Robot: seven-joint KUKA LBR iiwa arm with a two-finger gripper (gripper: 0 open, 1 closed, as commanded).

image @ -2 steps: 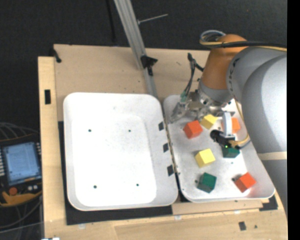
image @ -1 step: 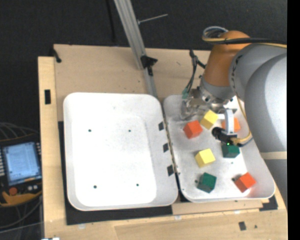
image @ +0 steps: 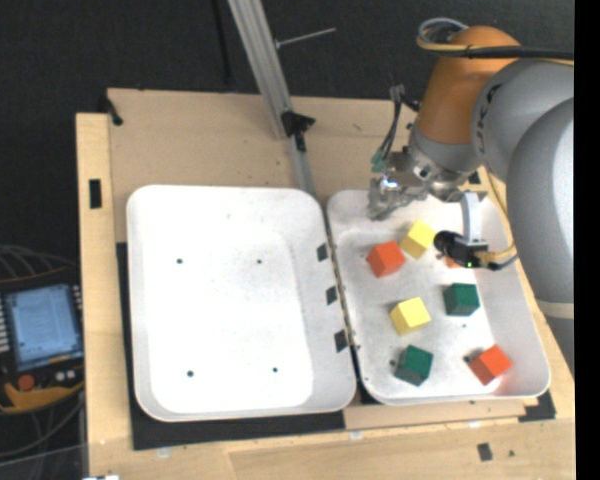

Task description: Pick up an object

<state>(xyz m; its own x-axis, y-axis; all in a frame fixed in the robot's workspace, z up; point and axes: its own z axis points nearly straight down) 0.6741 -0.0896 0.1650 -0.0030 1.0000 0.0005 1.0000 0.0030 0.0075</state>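
The right bin (image: 525,318) holds several small blocks. An orange block (image: 385,259) and a yellow block (image: 418,239) lie near its far edge. A second yellow block (image: 411,314) sits in the middle, with a green block (image: 461,299) to its right. Another green block (image: 415,364) and an orange block (image: 489,363) lie at the near side. My gripper (image: 385,200) hangs over the bin's far left corner, just beyond the orange and yellow blocks. I see nothing between its fingers.
The left bin (image: 225,298) lies beside the right one, joined by small clips along the shared edge. A slanted metal post (image: 265,63) rises behind the bins. A handheld controller (image: 35,328) sits off the bench at the left.
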